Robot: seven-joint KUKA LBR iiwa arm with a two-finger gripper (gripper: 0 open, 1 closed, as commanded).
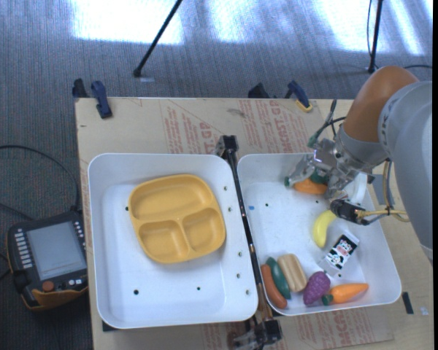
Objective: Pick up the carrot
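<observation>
An orange carrot (310, 187) with a green tip sits at the back of the right bin (277, 203). My gripper (314, 179) is down over it, one finger on each side, shut on it. A second orange carrot-like piece (348, 292) with a green end lies at the bin's front right corner, well away from the gripper.
The right bin also holds a yellow banana (321, 227), a black-and-white carton (341, 252), a bread roll (293, 271), a green vegetable (279, 277), a red sausage (272, 286) and a purple piece (315, 288). The left bin (117, 283) holds a yellow divided plate (177, 217).
</observation>
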